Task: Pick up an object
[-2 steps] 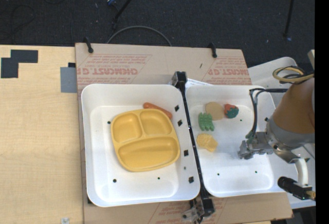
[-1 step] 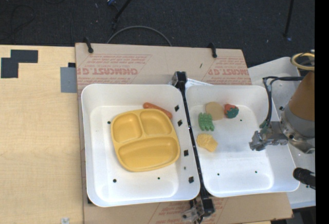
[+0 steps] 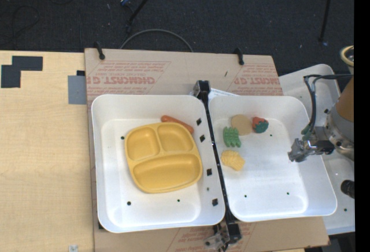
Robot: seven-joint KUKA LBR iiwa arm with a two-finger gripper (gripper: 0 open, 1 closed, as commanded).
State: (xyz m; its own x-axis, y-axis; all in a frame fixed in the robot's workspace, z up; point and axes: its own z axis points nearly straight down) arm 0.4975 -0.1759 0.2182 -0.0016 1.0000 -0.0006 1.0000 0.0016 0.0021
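Note:
The right bin (image 3: 272, 199) holds several small toy foods near its left side: a green piece (image 3: 232, 137), a yellow corn-like piece (image 3: 233, 159), a tan round piece (image 3: 242, 124) and a red piece with a green end (image 3: 259, 125). My gripper (image 3: 299, 151) hangs over the right edge of this bin, well to the right of the foods, with nothing seen in it. In the left bin (image 3: 110, 187) lies a yellow divided plate (image 3: 163, 157), and an orange-red piece (image 3: 176, 122) sits just behind the plate.
A black divider (image 3: 213, 158) runs between the two bins. Cardboard (image 3: 173, 74) lies under them, with a light wooden bench top (image 3: 40, 158) to the left. Cables and the arm's body (image 3: 341, 123) crowd the right side.

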